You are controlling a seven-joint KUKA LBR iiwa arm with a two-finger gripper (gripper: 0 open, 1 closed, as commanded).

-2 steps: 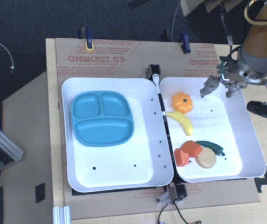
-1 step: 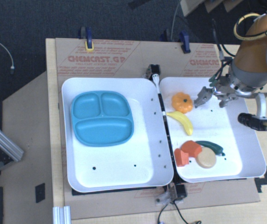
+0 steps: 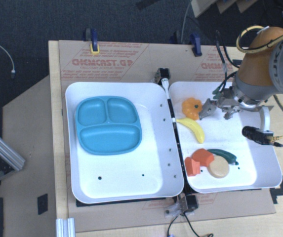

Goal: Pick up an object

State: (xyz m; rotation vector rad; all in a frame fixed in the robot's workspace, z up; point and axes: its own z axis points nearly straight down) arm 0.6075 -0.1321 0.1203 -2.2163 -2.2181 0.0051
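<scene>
Orange toy pepper (image 3: 191,107) sat in right bin (image 3: 264,177) beside yellow banana (image 3: 192,129), near end effector (image 3: 218,108) hovering just right of it, empty, fingers slightly parted; lay further forward: red block (image 3: 198,161), tan disc (image 3: 219,169), green piece (image 3: 224,155); rested in left bin (image 3: 116,189): blue tray (image 3: 108,125).

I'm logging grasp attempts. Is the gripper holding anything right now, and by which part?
Nothing is held. The gripper hangs over the right bin, beside the orange pepper, with no object between its fingers.
</scene>
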